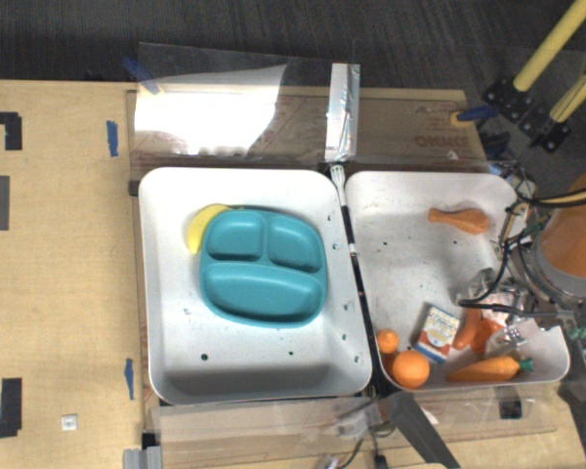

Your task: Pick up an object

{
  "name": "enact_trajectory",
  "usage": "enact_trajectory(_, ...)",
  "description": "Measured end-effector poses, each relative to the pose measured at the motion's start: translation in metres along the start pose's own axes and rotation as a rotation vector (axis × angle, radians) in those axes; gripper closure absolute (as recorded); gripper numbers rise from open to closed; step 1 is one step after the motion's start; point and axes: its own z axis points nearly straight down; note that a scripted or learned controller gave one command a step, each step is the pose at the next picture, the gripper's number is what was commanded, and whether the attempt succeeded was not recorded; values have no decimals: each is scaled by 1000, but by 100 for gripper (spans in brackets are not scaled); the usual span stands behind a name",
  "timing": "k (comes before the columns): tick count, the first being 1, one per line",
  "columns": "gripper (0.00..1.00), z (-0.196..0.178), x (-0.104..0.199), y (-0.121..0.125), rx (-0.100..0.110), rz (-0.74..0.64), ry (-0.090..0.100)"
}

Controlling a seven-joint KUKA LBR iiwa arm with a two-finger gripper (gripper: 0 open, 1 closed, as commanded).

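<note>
Left bin (166,360): a teal divided tray (264,265) lying flat near the middle, with a yellow piece (203,225) tucked under its far-left corner. Right bin (400,223): an orange drumstick-shaped toy (459,220) alone near the far edge; the rest crowded into the near-right corner, namely an orange ball (409,368) at the near edge, a smaller orange ball (387,341) just beside it by the left wall, a small carton (437,330), a red-orange piece (472,332) touching the carton, and a carrot (486,367) along the near wall. Gripper (503,313): low over that corner, above the red-orange piece and carrot; cables and wrist hardware mask it, so how wide it stands and whether anything is in it cannot be told. Likely target: one item of the corner cluster, probably the red-orange piece. Risks: items touch, so a closing grasp may catch two, or push the carton aside and come up with nothing; the carrot lies against the wall, leaving little room on that side; round balls may roll off if nudged; the bin wall may foul the descent.
</note>
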Motion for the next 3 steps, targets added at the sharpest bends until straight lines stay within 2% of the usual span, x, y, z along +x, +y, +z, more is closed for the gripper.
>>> enact_trajectory(1,0,0,-8,25,0,-15,2)
enact_trajectory(2,0,-1,-5,26,1,-49,-6)
enact_trajectory(3,0,-1,-5,34,3,-51,-5)
